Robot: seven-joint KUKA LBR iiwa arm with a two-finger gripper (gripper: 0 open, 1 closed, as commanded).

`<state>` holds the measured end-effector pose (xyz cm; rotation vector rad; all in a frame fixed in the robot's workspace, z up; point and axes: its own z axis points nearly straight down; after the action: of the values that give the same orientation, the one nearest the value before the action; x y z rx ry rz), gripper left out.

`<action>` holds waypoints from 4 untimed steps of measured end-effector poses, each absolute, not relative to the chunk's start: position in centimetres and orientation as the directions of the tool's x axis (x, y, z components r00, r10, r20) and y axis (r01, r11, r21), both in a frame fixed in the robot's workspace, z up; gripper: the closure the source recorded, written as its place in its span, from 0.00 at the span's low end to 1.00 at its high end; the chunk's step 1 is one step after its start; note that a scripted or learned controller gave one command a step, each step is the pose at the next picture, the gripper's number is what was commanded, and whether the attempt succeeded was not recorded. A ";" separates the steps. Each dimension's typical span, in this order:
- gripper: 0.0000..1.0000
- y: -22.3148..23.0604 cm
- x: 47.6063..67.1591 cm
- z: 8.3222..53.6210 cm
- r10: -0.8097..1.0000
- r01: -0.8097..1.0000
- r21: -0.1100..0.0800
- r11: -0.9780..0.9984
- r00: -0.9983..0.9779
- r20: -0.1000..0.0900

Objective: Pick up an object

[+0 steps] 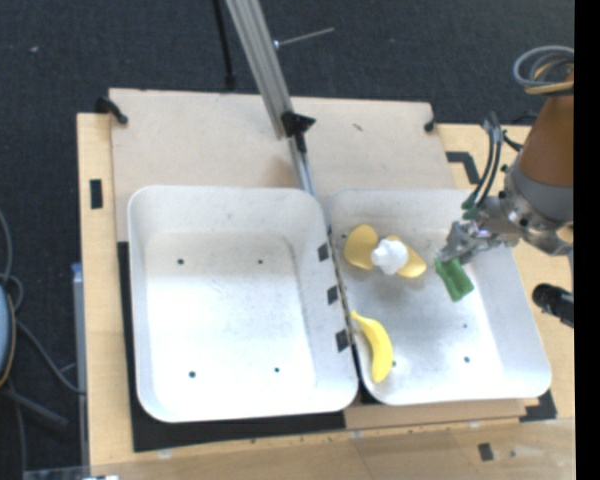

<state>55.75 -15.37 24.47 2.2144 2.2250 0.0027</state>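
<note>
Seemingly pinched in the gripper, the green block slants lengthwise toward the bin's near-right corner.

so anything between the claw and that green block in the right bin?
Nothing visible. The claw sits right at the green block's upper end. The banana and the yellow-and-white toy lie further left in the right bin, off that path.

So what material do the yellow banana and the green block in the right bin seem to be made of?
The banana looks like moulded plastic: uniform yellow, slight sheen. The green block looks like matte plastic or painted wood; its flat colour leaves that open. The right bin looks like thin white plastic.
</note>
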 end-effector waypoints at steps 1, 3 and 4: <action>1.00 -10.9 56.2 24.1 1.000 1.000 0.002 0.005 -0.005 0.000; 1.00 -1.3 59.1 22.5 1.000 1.000 0.002 0.006 -0.006 -0.001; 1.00 3.5 59.6 22.1 1.000 1.000 0.003 0.006 -0.006 0.000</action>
<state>59.62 3.48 22.06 2.2130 2.2267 0.0032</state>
